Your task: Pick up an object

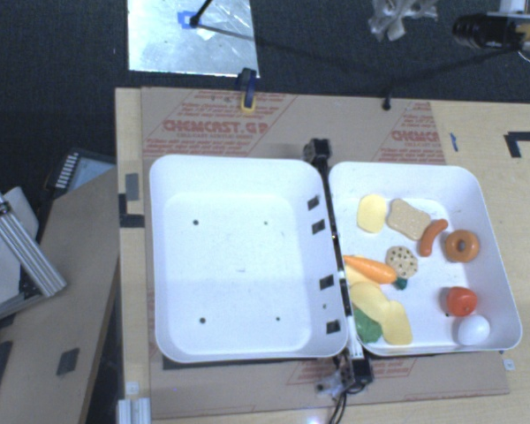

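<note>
Two white bins side by side; left bin (234, 170) bare floor, right bin (486, 206) carries all the toy food: carrot (369, 268) lying long axis left-right near the divider, cookie (400, 259), bread slice (408, 218), sausage (432, 236), donut (462, 246), tomato (460, 301), white egg (473, 329). Gripper (397, 11) sits at far right beyond the bench; open or closed, cannot tell. Every pick target lies nearward of it, so the coming move looks like a reach toward the near side
</note>
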Controlling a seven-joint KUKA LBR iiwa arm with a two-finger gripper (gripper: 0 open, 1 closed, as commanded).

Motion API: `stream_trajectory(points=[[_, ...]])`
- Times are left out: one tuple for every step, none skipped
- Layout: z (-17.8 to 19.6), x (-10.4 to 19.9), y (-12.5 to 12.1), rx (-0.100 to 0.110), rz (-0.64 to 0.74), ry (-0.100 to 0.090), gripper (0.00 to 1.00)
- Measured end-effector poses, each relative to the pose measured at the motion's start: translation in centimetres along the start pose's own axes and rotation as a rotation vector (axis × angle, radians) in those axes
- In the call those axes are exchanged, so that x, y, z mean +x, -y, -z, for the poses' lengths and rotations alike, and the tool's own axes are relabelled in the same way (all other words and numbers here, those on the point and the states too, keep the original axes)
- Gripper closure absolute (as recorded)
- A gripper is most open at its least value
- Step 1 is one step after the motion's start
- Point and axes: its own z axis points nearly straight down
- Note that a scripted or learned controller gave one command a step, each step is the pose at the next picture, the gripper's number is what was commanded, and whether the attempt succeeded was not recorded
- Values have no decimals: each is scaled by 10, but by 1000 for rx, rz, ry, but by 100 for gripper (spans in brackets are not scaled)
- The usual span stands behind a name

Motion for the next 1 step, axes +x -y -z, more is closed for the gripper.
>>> stream_trajectory(points=[[7,22,79,12,2,-3,100]])
